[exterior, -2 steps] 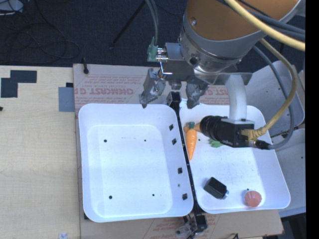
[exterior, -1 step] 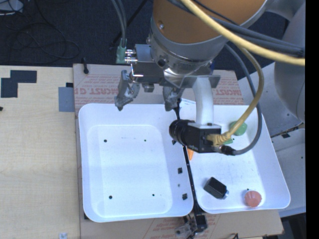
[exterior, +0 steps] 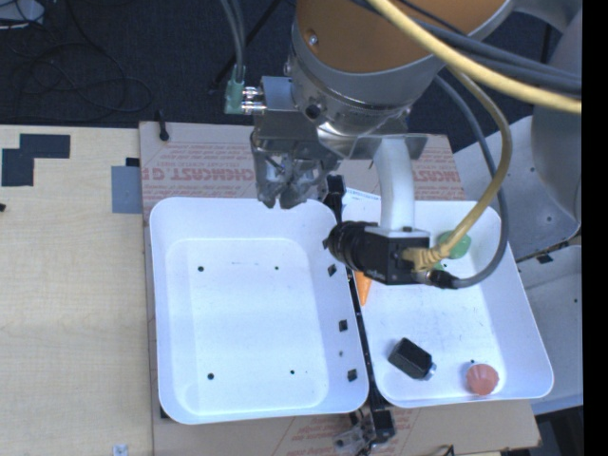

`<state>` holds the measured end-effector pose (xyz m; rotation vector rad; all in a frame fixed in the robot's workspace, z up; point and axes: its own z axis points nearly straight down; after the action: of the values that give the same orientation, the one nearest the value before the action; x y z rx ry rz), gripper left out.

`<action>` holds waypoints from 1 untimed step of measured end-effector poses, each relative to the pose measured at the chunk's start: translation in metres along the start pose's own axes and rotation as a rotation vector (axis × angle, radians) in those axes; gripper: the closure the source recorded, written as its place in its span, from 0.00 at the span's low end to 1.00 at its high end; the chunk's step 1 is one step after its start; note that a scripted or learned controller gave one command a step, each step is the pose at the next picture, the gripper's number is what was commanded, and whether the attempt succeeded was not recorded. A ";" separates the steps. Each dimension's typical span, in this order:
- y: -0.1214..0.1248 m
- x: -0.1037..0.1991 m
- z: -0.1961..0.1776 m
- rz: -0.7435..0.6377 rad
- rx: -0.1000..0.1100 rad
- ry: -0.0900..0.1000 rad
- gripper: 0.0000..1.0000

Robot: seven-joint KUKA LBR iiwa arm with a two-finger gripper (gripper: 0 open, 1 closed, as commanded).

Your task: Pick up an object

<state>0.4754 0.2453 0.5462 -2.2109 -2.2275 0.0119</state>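
The pincer [exterior: 285,190] hung over the far edge of the left bin [exterior: 171,255], its state unclear, so it probably must next reach the black block [exterior: 411,358].

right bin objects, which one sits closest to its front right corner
The round pinkish-red object, right by that corner. The black block lies left of it, nearer the divider; the green object sits much farther back.

Gripper [exterior: 290,193] low beneath orange-banded wrist

Note the arm [exterior: 380,74]: grey metal housing under a broad orange band, yellow and grey cables [exterior: 475,217] (loosely looped) running to a black wrist module [exterior: 380,253].
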 end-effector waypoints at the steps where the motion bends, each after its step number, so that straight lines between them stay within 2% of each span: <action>1: 0.000 0.001 -0.009 -0.005 0.004 -0.001 1.00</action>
<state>0.4752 0.2463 0.5556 -2.2038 -2.2317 0.0180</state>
